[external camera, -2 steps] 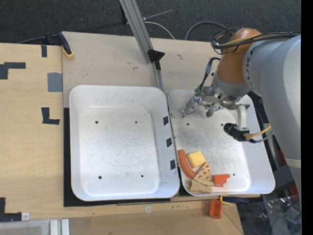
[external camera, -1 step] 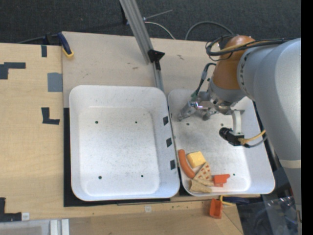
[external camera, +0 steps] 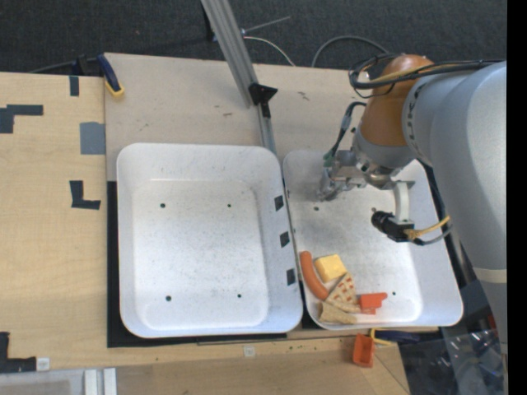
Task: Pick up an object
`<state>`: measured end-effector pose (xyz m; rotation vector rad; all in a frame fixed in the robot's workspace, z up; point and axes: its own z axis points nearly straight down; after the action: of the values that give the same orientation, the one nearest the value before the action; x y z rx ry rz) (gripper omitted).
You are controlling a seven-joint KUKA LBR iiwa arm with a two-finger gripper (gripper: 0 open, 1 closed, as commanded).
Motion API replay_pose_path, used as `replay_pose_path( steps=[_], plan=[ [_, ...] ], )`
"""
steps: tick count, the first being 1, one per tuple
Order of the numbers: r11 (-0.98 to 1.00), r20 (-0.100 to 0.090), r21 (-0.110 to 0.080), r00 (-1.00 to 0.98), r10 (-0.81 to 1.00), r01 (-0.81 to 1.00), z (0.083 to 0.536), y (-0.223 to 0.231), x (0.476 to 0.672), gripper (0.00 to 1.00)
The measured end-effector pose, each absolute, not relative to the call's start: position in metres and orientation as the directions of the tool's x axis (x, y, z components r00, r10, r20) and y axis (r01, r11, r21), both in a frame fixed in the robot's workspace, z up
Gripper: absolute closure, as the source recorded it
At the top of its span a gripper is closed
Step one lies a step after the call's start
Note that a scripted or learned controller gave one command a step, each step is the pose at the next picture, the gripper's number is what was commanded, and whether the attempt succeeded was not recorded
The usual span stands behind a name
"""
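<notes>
My gripper (external camera: 329, 188) hangs over the far left part of the right bin (external camera: 428, 303), below the orange wrist band. Nothing shows between its fingers. Near the bin's front edge lies a cluster of toy food: an orange sausage (external camera: 311, 275), a yellow cheese block (external camera: 331, 267), a tan pizza slice (external camera: 341, 293), a beige wedge (external camera: 336, 313) and a small red-orange piece (external camera: 372, 302). The gripper is well behind this cluster, apart from all of it.
The left bin (external camera: 198, 237) stands beside the right one. A slanted metal pole (external camera: 235, 44) rises behind the bins. A black cable connector (external camera: 394, 225) dangles from the arm over the right bin. An orange clip (external camera: 361, 349) sits at the bench's front edge.
</notes>
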<state>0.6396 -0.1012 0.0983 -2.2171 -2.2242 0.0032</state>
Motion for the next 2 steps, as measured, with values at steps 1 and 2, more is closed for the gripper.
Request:
replay_pose_path(
  steps=[1,2],
  plan=[
    [0.001,-0.001,0.005,-0.001,1.000,1.000,0.157,-0.109,0.638,1.00],
    [0.001,-0.001,0.003,-0.001,1.000,1.000,0.200,-0.109,0.639,1.00]
  ],
)
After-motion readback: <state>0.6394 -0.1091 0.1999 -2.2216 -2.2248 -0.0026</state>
